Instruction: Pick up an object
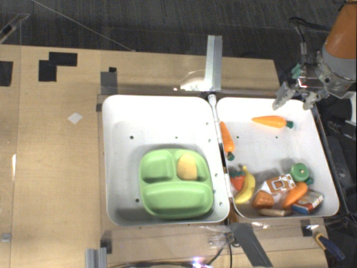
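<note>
free: right bin (262,144) middle (bare floor) | blocked: toy pile (276,188) front

Pale wooden bench (50,166), dark ribbed floor (139,10) behind.

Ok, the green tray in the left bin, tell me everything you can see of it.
The green tray is a rounded, glossy, plastic-looking dish with three compartments: two small ones at the far side and one long one nearer the camera. It lies flat on the floor of the left bin, toward its near side. A yellowish rounded fruit sits in the far right compartment. Nothing else touches it.
</note>
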Robot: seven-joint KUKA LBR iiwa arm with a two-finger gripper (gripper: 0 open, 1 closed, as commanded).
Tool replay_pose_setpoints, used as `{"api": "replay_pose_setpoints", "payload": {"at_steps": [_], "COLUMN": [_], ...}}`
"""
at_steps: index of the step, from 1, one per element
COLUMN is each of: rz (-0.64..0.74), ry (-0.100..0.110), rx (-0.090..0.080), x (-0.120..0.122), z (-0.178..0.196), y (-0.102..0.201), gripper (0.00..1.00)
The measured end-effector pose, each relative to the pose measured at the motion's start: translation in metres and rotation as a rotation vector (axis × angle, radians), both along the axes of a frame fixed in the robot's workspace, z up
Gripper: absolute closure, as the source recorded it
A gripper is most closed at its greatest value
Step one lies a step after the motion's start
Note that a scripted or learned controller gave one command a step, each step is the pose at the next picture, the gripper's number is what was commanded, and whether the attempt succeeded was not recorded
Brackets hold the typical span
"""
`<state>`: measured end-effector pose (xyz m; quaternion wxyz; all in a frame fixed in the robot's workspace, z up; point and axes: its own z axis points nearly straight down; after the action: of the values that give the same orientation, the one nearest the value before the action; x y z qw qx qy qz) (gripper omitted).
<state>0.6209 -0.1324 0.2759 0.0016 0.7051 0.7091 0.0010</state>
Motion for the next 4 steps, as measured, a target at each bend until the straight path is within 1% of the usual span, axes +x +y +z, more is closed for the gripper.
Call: {"api": "replay_pose_setpoints", "payload": {"at_steps": [1, 2, 3, 4], "rz": [-0.225, -0.085, -0.203, -0.195], "ry": [0.002, -0.002, -0.006, -0.015], "rx": [0.002, 0.001, 0.000, 0.001], "x": [-0.019, -0.033, 0.031, 0.034], "z": [-0.104, -0.069, -0.187, -0.173], "y": [-0.016, -0.011, -0.013, -0.011], "gripper": [0.00, 0.00, 0.00, 1.00]}}
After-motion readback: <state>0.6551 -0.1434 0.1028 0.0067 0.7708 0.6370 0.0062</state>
